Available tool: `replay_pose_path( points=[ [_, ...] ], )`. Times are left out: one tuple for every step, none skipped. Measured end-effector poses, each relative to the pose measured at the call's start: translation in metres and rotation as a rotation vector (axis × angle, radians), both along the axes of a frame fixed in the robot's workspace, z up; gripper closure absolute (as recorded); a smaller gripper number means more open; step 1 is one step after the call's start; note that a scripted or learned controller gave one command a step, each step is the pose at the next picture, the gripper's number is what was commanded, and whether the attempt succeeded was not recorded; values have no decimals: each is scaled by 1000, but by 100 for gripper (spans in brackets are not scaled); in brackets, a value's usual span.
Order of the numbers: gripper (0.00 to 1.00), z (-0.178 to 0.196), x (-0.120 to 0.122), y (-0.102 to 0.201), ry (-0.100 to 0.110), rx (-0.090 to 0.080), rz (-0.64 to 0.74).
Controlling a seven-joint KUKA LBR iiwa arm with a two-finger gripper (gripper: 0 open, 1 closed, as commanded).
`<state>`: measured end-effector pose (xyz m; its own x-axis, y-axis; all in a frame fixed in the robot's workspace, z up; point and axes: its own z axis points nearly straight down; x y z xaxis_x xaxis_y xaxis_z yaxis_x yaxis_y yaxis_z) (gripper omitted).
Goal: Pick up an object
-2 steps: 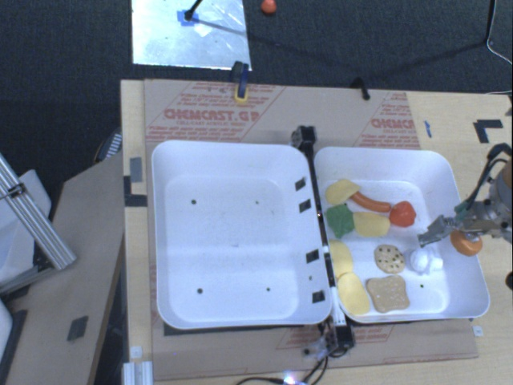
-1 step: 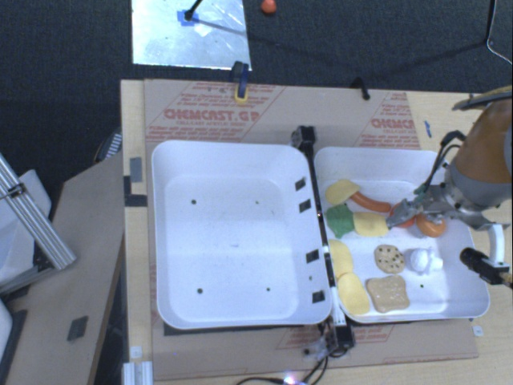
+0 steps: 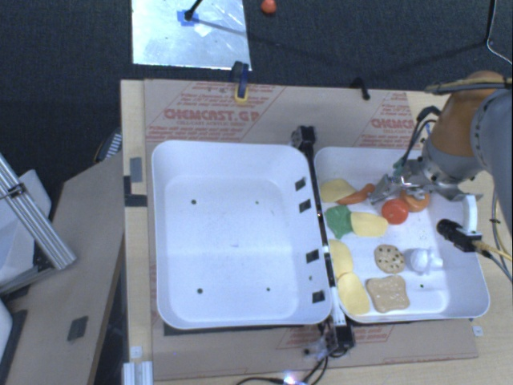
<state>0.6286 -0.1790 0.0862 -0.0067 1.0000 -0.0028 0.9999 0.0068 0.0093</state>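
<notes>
Red tomato (image 3: 394, 211) sits upper-middle of the right bin (image 3: 473, 295), touching an orange piece (image 3: 417, 202) on its right, just below and slightly right of the gripper (image 3: 390, 184), which hangs low over the orange carrot (image 3: 362, 192); finger state: cannot tell.

Bench (image 3: 200, 103) w/ 2 white bins (image 3: 232, 239)

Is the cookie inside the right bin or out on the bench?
Inside. The cookie lies flat on the right bin's floor, beside the toast slice.
</notes>
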Motion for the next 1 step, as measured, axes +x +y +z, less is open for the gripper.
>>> replay_pose_path(
  points=[
    [0, 2, -66, 37, -6, -4, -5]
  ],
)
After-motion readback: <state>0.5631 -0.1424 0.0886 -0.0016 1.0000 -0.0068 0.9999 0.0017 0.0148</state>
